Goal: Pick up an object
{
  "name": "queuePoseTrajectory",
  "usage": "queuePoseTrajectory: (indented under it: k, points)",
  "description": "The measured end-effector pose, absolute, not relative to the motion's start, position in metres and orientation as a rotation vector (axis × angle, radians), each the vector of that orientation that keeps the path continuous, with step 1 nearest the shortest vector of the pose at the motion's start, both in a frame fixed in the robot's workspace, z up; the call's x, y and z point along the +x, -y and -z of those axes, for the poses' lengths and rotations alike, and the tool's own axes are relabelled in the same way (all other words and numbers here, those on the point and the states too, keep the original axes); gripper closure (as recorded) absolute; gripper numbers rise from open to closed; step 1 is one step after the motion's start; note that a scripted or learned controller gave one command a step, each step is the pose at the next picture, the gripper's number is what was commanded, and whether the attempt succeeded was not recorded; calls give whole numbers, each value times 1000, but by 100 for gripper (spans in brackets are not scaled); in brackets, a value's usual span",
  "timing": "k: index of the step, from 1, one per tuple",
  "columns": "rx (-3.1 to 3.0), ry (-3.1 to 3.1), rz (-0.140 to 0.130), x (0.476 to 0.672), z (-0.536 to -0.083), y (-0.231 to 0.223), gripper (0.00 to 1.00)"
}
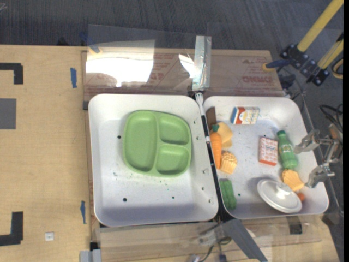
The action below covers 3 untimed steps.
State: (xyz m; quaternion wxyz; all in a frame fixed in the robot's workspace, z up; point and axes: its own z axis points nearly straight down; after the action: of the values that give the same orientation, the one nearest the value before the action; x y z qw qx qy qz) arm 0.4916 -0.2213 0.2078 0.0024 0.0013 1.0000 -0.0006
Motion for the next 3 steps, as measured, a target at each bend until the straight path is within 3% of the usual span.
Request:
queuePoseTrajectory:
  k: [1, 2, 3]
  points:
    - [281, -3120, 4, 486, -127, 208, 0]
    - [682, -3046, -2, 531, -93, 159, 0]
    - [836, -3005, 4, 532, -95, 107, 0]
